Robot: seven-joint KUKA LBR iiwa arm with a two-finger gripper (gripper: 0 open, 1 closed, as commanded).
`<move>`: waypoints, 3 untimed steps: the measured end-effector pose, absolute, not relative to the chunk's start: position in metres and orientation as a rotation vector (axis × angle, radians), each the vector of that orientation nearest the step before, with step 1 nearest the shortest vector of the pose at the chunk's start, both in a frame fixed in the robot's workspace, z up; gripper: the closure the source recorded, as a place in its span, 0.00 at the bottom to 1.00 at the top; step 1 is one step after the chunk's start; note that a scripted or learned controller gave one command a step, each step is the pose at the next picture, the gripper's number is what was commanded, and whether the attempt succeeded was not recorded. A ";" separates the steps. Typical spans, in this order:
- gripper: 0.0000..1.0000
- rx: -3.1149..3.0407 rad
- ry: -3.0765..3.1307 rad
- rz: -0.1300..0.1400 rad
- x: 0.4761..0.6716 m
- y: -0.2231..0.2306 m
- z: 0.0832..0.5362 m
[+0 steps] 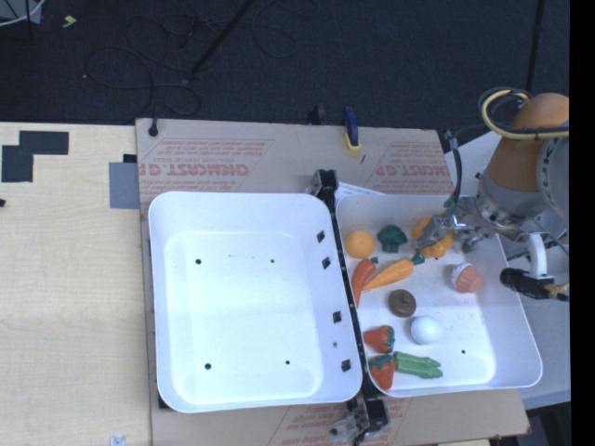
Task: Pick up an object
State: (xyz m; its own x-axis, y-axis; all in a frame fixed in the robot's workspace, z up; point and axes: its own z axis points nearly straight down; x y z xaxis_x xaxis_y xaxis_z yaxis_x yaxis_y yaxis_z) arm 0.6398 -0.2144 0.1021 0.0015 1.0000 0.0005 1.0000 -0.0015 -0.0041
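Reaching in from the right, the grey arm's jaws (435, 241) hang over the right white bin (516, 365), touching a small orange-yellow toy (437, 232); whether they grip it I cannot tell.

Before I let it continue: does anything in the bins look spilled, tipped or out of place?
Nothing stands out. The toy food, including the carrot and white egg, lies loose inside the right bin, none over its rim. The gripper is at that bin's far side.

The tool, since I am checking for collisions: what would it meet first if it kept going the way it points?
Probably the orange toy right at the tool tip, by the right bin's far wall; depth is unclear from above.
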 end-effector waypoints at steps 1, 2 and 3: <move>0.00 -2.215 -2.222 0.003 0.643 -0.142 0.087; 0.00 -2.213 -2.210 0.003 0.643 -0.184 0.111; 0.00 -2.225 -2.224 -0.002 0.645 -0.214 0.198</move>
State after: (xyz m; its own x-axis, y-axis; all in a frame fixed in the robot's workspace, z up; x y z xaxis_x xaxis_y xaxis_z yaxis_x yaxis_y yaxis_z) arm 0.6448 -0.2143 0.1980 0.0005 1.0000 -0.0024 1.0000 -0.0005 0.0041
